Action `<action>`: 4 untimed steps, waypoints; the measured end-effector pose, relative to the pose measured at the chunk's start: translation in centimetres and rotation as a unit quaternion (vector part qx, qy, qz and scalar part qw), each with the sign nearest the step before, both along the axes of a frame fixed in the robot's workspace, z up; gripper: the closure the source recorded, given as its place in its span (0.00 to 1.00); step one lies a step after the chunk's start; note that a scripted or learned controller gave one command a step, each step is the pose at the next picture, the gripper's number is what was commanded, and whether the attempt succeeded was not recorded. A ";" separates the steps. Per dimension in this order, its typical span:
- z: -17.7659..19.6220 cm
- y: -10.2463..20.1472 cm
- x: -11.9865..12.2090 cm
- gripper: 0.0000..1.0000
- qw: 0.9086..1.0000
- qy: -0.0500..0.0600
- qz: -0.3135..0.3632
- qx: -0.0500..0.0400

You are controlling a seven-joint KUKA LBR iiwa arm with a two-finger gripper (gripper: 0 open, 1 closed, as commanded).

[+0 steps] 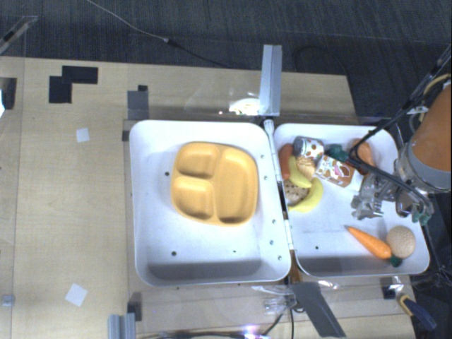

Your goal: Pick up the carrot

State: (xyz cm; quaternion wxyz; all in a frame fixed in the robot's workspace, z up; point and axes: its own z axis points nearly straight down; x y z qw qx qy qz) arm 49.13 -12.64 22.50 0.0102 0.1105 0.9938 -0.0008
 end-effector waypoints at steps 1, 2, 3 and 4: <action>-0.4 0.0 -0.2 0.00 1.000 0.004 0.000 0.001; -13.3 -1.0 1.4 0.00 1.000 0.001 0.026 0.000; -12.1 -0.8 1.6 1.00 1.000 -0.001 0.029 0.000; -3.7 -1.8 -0.1 1.00 1.000 0.003 0.020 0.000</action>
